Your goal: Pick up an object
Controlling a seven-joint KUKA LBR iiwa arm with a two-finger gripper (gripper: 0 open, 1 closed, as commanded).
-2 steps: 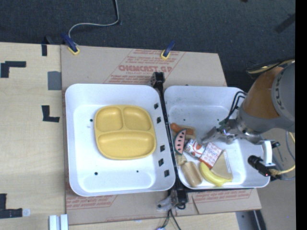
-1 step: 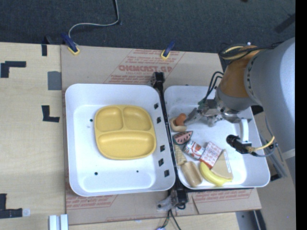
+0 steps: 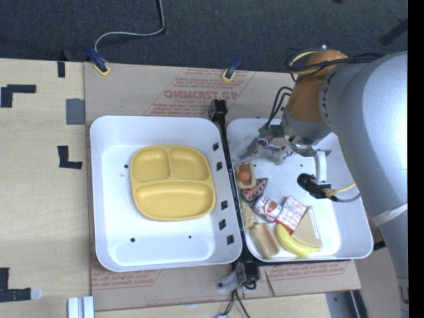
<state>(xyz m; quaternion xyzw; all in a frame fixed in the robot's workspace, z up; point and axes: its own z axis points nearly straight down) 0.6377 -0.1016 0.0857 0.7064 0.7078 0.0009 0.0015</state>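
My gripper [image 3: 264, 144] hangs low over the back left part of the right bin [image 3: 344, 240], under the orange wrist band of the grey arm [image 3: 371, 124]. Just in front of it lies a small hot dog [image 3: 246, 174], with a watermelon slice [image 3: 256, 191] beside that. Nearer the front lie a red and white carton [image 3: 292, 212], a round red snack [image 3: 269, 207], a banana [image 3: 293, 242], a bread slice [image 3: 310, 229] and a brown bun [image 3: 264, 240]. I see nothing in the gripper.
The left bin [image 3: 109, 244] holds a yellow divided plate [image 3: 173, 182]. A black divider [image 3: 227, 177] runs between the bins. A black plug and yellow cable [image 3: 317, 186] hang off the arm over the right bin. Cardboard and wooden bench surround the bins.
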